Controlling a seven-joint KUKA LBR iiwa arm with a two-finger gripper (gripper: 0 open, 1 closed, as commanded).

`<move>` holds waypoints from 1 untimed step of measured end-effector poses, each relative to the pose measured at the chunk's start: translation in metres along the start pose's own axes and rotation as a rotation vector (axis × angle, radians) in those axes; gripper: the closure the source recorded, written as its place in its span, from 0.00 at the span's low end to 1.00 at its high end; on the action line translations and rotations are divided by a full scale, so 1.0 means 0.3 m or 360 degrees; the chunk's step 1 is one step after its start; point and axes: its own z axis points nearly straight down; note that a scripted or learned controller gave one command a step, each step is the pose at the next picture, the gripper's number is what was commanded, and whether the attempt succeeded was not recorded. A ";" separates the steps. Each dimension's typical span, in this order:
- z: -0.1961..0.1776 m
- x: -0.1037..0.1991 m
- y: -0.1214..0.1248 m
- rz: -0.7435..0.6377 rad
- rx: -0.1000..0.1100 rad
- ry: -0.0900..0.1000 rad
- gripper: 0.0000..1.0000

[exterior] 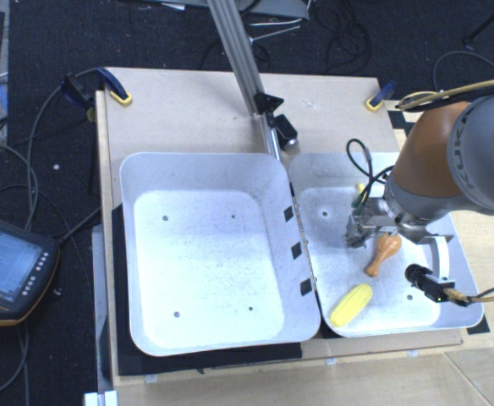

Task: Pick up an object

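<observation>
While the arm reaches in from the right, these lines set out how things stand.

Step in hand: judged to be the descent onto an object; the gripper point(362, 233) is low inside the right bin point(325, 194), at the upper end of the orange drumstick-shaped toy point(382, 255).
Gripper state: I cannot tell how it is set, since the wrist hides it from above, and nothing shows as lifted.
Task's thing: the orange drumstick-shaped toy lies tilted on the floor of the right bin, its upper end touching or just beside the gripper, its lower end free.
Second candidate: a yellow corn cob point(351, 304) lies near the front wall of the same bin, just below the toy and apart from it.
Next move calls for: by my judgement, a firm closing on the toy's narrow upper part, then a straight lift clear of the bin wall; the rounded shape could slip out sideways.
Count of bins: two, side by side on the tabletop point(196, 112); the left bin point(137, 176) is the larger-looking one.
Count of loose objects: two, one orange toy and one corn cob.
Count of arms: one.
</observation>
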 end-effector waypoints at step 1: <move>-0.207 0.002 0.008 -0.0001 -0.0007 -0.0001 1.00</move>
